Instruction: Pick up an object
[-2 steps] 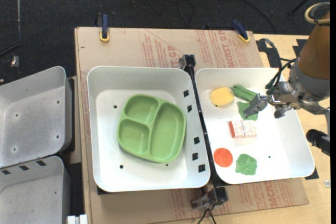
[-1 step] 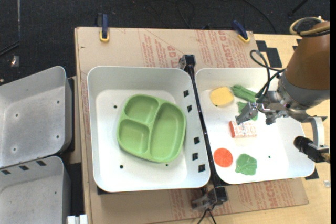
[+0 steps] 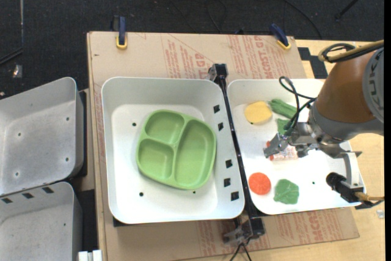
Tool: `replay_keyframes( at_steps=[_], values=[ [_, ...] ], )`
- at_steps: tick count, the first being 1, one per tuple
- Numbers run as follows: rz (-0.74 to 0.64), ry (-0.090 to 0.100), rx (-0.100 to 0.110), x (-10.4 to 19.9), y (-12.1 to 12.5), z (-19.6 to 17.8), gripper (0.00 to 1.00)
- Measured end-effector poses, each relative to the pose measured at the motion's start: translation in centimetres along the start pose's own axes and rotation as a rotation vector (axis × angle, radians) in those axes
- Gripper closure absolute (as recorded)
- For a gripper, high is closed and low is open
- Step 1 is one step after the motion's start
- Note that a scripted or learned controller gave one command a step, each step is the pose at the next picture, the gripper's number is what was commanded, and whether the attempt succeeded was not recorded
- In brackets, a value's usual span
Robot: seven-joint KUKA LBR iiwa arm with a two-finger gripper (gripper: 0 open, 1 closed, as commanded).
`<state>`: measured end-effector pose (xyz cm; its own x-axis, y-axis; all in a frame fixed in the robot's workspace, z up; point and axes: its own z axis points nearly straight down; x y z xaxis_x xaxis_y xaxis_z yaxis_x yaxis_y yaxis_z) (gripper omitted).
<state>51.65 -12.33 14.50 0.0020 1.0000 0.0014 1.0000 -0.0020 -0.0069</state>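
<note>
Trouble loomed at right of frame: end effector (image 3: 278,148), its opening impossible to judge, hung among yellow piece (image 3: 258,112), green strip (image 3: 283,109) and red disc (image 3: 260,183), likely to nudge rather than grasp one.

Red printed lettering runs across the brown cardboard sheet (image 3: 183,52) under the two bins, showing at the upper middle of the frame and again along the lower edge. It lies at odd angles and is partly hidden by the bins, so no whole word can be read with certainty. Nothing else bears readable text.
</note>
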Motion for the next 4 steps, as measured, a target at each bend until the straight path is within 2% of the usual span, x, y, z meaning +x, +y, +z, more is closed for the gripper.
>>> replay_keyframes(
  at_steps=[1,2,4],
  values=[
    [0.000,0.000,-0.002,0.0,-0.1,5.3,0.00],
    [0.002,-0.001,-0.007,0.0,0.0,4.1,1.00],
    [-0.003,-0.003,-0.013,-0.6,-0.6,-8.2,1.00]
  ],
)
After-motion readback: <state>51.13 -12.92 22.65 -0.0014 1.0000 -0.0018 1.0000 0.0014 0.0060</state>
